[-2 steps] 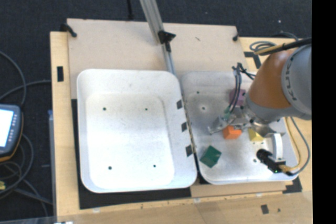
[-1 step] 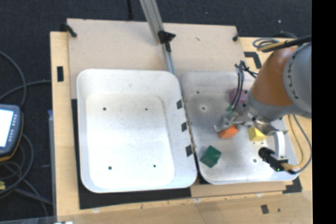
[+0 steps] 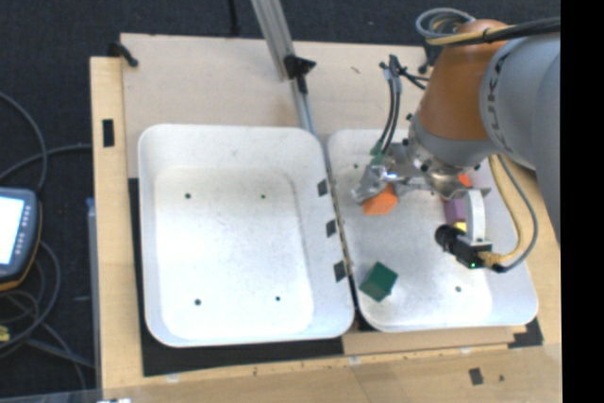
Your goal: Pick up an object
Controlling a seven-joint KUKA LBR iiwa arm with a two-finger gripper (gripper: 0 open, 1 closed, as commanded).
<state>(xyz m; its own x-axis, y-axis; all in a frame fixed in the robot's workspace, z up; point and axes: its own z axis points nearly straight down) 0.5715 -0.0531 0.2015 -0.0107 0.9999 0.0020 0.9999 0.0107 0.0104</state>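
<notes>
From the overhead camera, my arm (image 3: 491, 99) reaches in from the right and bends down over the right bin (image 3: 510, 307). My claw (image 3: 376, 187) sits low near that bin's upper left part, just above a small orange object (image 3: 379, 204) that looks like a block or soft piece. The metal fingers blur together with the wrist hardware here, so I cannot tell how far apart they stand, and I cannot see the orange piece between them; I will not claim a hold on it.

A green cube (image 3: 378, 281) lies nearer the front of the same bin, well apart from my claw, close to the wall shared with the left bin (image 3: 160, 156). Something purple (image 3: 456, 206) peeks out beside my wrist, mostly hidden by the cable and black connector there.

The orange piece looks like my target, being right under me. To do this well, I judge I should centre over it, so that it is straddled evenly, descend straight until just off the bin floor, squeeze, and lift slowly. The bin wall on that side is near, so I should avoid drifting toward it.
</notes>
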